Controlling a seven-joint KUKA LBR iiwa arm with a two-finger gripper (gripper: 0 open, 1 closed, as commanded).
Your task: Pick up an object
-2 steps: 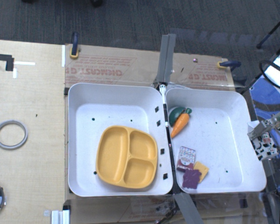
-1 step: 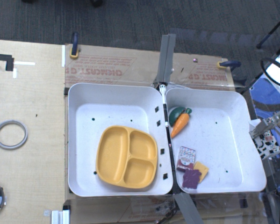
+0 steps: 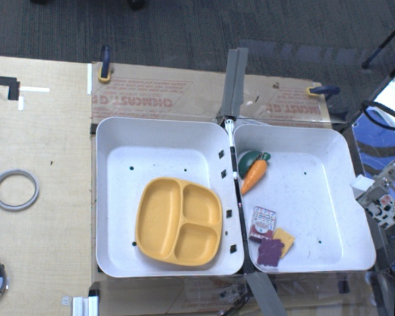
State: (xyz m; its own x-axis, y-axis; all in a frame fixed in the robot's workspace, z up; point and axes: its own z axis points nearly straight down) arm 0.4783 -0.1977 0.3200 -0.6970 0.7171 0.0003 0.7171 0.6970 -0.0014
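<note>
Whether my jaws stand wide or narrow I cannot tell; my gripper (image 3: 382, 197) sits at the right rim of the right bin (image 3: 327, 194), apart from everything in it. The smooth, tapered orange carrot (image 3: 253, 175) lies against that bin's left wall, touching a rounded dark green piece (image 3: 249, 158) at its thick end. Below it, a flat printed packet (image 3: 263, 221), a yellow wedge (image 3: 285, 240) and a purple piece (image 3: 269, 251) cluster close together. The bin's middle and right floor is bare white. In the left bin (image 3: 117, 183) a glossy yellow plate (image 3: 179, 220) with three compartments rests near the front.
</note>
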